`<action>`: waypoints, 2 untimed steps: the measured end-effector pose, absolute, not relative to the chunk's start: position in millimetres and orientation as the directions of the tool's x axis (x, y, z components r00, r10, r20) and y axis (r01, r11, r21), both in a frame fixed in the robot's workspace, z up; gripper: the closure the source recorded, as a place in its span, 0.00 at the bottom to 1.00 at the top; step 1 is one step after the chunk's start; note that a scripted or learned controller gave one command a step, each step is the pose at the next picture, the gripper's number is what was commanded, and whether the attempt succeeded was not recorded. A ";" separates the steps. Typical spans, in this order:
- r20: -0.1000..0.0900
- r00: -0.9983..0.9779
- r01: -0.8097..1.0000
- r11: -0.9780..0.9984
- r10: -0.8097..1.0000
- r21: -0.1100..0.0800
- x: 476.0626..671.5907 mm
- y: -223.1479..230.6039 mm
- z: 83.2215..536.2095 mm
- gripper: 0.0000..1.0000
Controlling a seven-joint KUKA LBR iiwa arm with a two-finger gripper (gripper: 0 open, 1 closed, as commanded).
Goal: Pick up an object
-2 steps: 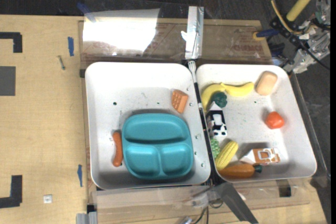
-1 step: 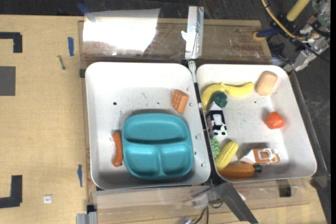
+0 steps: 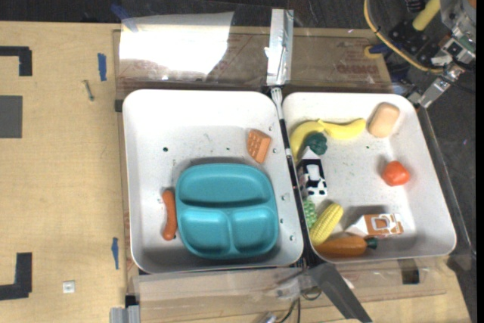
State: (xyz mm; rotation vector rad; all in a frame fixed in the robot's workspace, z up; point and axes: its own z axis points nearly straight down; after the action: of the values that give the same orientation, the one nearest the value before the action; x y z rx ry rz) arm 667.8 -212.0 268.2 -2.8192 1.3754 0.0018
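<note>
Lying loose in the right bin (image 3: 355,163): a yellow banana (image 3: 336,130) along the far side, its left end touching a dark green piece (image 3: 315,141). Just beside the banana's right tip, a pale peach block (image 3: 384,119) in the far right corner. Nearer the right wall and apart from the rest, a red-orange tomato (image 3: 395,173). Against the left wall, a black-and-white cow figure (image 3: 313,179), and nearer the camera a yellow corn cob (image 3: 327,219), tilted, with a small green piece (image 3: 308,212) just to its left. At the near edge, an orange carrot (image 3: 344,245) lying crosswise, touching the corn's lower end. Right of the corn, a small orange-and-white carton (image 3: 382,224).

In the left bin (image 3: 197,125): a teal divided plate (image 3: 227,209) filling the near half, an orange sausage (image 3: 169,214) lengthwise just beside its left rim, an orange wedge (image 3: 258,144) near the right wall, beyond the plate.

Up at the far right, outside the right bin's far corner and well apart from every item: the arm (image 3: 454,19) with yellow and black cables looped round it. Jaws somewhere at its lower end; spread or pressed together, cannot tell.

Both bins side by side on a light wooden desk (image 3: 53,163).
</note>
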 end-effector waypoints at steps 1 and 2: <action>0.002 0.787 -0.617 -0.787 -0.617 -0.006 666.0 -209.6 269.7 1.00; 0.004 0.920 -0.392 -0.920 -0.392 -0.005 668.3 -216.5 274.0 1.00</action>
State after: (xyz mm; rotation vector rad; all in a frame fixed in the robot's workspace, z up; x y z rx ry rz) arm 668.3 -216.5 274.0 -3.0740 0.6268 -0.0086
